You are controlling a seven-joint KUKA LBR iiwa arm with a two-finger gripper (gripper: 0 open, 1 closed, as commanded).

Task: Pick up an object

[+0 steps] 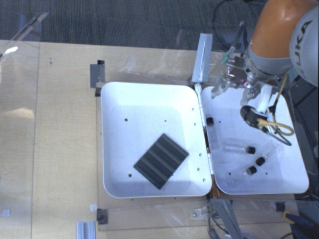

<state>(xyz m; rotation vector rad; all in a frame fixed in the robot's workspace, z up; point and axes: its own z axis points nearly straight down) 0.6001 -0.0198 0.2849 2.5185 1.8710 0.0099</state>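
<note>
Your end effector (230, 79) hangs over the right shallow white plastic bin (294, 178) holding small clear black-capped tubes (234, 147); you cannot tell if it is spread.

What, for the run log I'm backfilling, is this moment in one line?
gripper: over far end of right bin, no object seen held | left bin: dark ribbed block | right bin: clear black-capped vials

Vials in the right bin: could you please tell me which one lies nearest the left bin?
The vial alone by the dividing wall; the other three cluster further right.
</note>
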